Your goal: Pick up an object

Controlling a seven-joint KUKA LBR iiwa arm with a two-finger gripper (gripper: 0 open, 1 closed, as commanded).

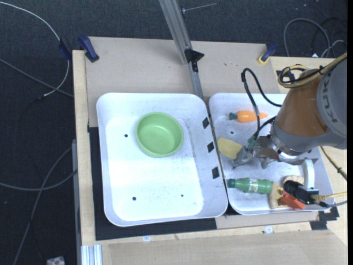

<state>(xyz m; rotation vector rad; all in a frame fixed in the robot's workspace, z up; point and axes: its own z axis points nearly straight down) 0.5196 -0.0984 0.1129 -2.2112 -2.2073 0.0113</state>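
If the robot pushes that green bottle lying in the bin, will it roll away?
Probably, a little. The green bottle lies on its side and looks round, so a sideways nudge could roll it. The white bin looks smooth, so it may also slide. It looks like plastic, likely light.

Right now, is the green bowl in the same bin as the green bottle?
No. The green bowl lies in the left bin, while the green bottle lies in the right bin.
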